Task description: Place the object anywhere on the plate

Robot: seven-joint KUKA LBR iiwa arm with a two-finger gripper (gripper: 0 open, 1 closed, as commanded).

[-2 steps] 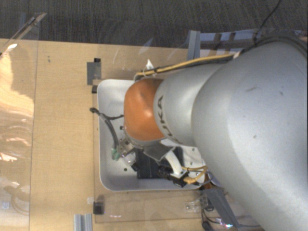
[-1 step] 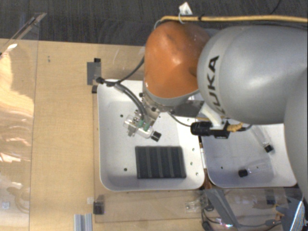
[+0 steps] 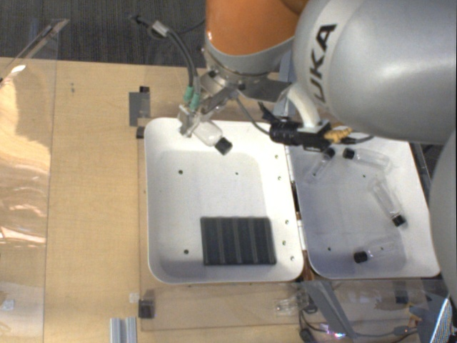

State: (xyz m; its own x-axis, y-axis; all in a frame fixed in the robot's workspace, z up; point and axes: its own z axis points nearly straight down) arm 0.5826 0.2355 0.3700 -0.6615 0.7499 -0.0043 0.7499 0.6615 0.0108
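Observation:
My gripper (image 3: 191, 123) hangs over the far left corner of the left bin (image 3: 161, 191). It is shut on the end of a clear vial (image 3: 208, 133). The vial slants down to the right and ends in a black cap (image 3: 223, 146). The plate (image 3: 238, 240) is a dark ribbed rectangle lying flat in the near part of the same bin, well in front of the gripper. The arm's grey body and orange band cover the upper right of the view.
The right bin (image 3: 421, 263) holds several more clear vials with black caps, such as one (image 3: 389, 209) at its right side and a cap (image 3: 361, 256) near its front. Cables (image 3: 303, 136) cross between the bins at the far side.

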